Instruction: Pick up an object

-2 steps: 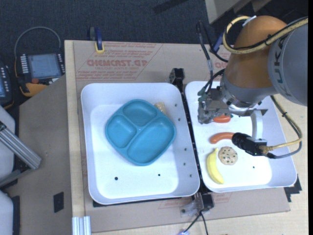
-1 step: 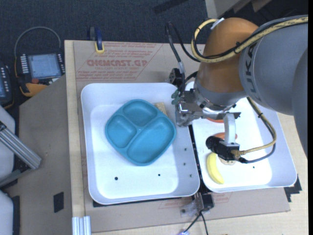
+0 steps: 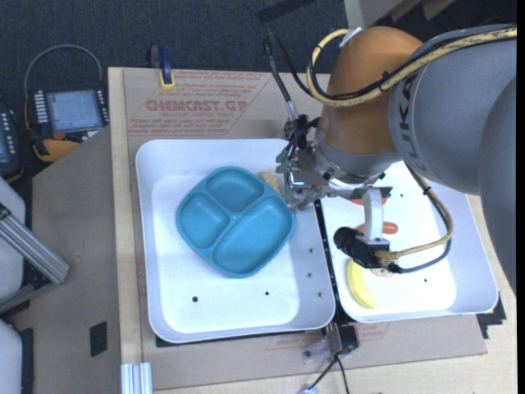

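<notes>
Left bin (image 3: 164,302): shallow white plastic, rounded corners; holds blue divided plate (image 3: 235,219), three compartments, smooth matte, lying flat near bin's right wall.
Right bin (image 3: 467,277): same make; holds yellow banana (image 3: 361,286), curved, near front-left corner; small orange piece (image 3: 389,228) beside white upright part.
Tool (image 3: 297,183): dark metal, at the divide between bins, touching plate's upper right edge; state cannot tell.
Counter (image 3: 123,220): tan board.

Two white bins (image 3: 164,245); left of their shared wall one blue divided plate (image 3: 235,220), right of it one banana (image 3: 361,286).
</notes>
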`<state>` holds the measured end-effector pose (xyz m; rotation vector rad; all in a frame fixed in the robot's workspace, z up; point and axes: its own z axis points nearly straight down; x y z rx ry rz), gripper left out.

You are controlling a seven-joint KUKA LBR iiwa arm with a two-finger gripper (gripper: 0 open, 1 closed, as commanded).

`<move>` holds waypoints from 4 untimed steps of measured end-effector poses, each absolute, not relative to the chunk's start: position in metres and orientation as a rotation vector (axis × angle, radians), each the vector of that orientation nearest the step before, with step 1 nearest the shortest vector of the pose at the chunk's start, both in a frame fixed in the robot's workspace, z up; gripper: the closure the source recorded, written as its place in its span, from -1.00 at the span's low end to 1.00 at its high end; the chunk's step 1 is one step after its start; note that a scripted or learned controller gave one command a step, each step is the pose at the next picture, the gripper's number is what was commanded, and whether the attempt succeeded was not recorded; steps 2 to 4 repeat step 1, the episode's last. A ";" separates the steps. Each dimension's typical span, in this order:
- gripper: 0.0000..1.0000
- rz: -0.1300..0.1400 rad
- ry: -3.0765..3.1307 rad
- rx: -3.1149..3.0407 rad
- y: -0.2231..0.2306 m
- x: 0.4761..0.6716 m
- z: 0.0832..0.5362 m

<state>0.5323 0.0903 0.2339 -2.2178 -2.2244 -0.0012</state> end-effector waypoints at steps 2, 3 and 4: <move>-1.00 0.000 -2.222 -2.220 0.089 0.532 0.234; -1.00 0.000 -2.222 -2.220 0.089 0.532 0.234; -1.00 0.000 -2.222 -2.220 0.089 0.532 0.234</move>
